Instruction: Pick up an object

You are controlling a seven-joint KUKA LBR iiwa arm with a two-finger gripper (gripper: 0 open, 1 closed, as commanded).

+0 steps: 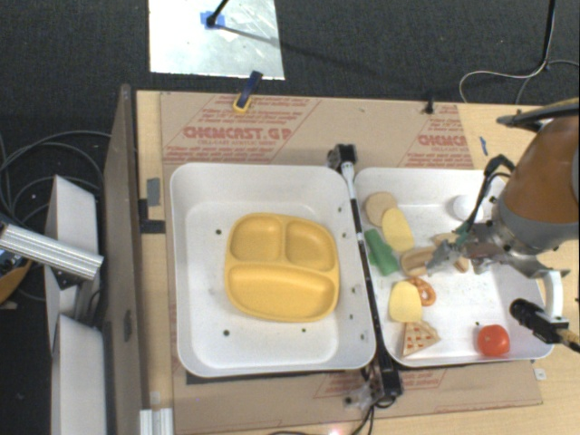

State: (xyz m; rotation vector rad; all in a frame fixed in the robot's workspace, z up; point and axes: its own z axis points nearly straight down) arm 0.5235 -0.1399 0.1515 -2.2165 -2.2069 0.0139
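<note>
Red "CHEMCAST GP" print on brown board (237, 132), repeated at right.

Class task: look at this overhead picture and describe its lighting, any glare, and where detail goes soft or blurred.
Camera view: even, bright light; the white bins look nearly washed out, with only faint shadows around the yellow plate; a shiny sheet at the top glares pale; the gripper and the small items near it are soft, their edges hard to separate; the tomato stays fairly crisp.
</note>
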